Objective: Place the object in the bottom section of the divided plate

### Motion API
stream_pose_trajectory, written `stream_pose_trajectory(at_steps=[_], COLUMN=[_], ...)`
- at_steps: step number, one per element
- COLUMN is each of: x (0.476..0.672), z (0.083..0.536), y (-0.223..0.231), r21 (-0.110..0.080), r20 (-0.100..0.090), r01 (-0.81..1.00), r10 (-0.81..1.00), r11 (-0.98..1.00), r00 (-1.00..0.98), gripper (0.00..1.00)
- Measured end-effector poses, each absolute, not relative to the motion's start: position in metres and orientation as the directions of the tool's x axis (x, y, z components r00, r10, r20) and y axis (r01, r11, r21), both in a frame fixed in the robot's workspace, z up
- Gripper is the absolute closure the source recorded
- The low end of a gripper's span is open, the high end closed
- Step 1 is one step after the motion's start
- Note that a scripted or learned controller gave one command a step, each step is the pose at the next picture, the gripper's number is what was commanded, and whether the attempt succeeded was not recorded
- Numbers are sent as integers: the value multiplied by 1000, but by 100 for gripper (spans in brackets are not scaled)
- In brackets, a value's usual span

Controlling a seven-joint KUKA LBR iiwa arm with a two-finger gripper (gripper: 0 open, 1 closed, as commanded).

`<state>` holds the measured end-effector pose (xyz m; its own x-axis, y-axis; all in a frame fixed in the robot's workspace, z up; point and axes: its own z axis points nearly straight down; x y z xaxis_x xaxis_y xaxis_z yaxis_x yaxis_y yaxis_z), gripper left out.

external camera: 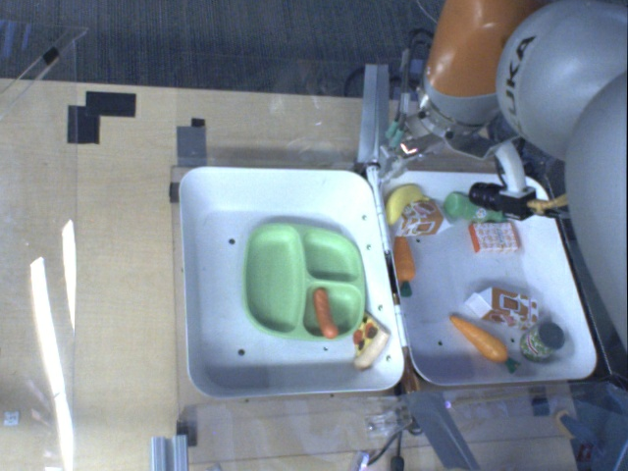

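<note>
Arm up by the right bin's (pixel 579 292) top rim; can't tell grip state. Sausage (pixel 323 313) sits in plate (pixel 265 283) already. Prob. retreat step; next: check placement.

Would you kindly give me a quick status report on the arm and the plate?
Claw over the right bin's top-left corner, nothing seen in it. Green plate in the left bin; sausage in its bottom-right section. Pizza slice just off the plate's corner.
</note>
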<state>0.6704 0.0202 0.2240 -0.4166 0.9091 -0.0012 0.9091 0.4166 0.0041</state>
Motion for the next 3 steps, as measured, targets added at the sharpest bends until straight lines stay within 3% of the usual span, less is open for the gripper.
stream_pose_trajectory(at_steps=[1,2,3], x=[672,604,658], z=[233,183,205], y=[22,10,-8], r21=[7,0,3], r20=[-2,1,-1], r01=[907,908,898], r10=[907,908,898], r11=[421,420,439], r00=[-421,-420,-439], gripper=[100,100,100])
